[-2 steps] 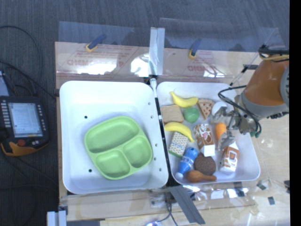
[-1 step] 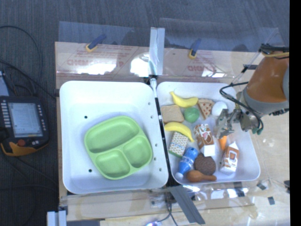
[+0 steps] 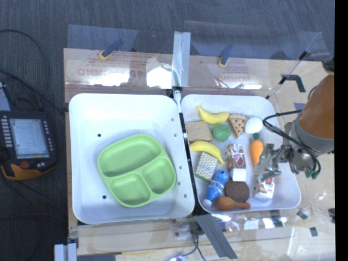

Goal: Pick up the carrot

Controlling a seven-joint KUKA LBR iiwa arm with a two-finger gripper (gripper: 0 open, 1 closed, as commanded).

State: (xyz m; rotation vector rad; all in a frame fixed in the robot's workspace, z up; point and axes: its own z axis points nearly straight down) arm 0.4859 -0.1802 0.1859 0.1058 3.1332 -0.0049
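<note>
- Camera view: we see the carrot (image 3: 256, 150) lying in the right bin (image 3: 283, 200), toward its 3 o'clock side, green end up.
- Gripper (image 3: 267, 165) hangs just at the carrot's 4 o'clock; we cannot tell its state.
- Egg (image 3: 253, 125) at the carrot's 12 o'clock.
- Green plate (image 3: 137, 170) sits in the left bin (image 3: 87, 113).

Bench (image 3: 109, 72) under two white bins (image 3: 87, 200)
</note>
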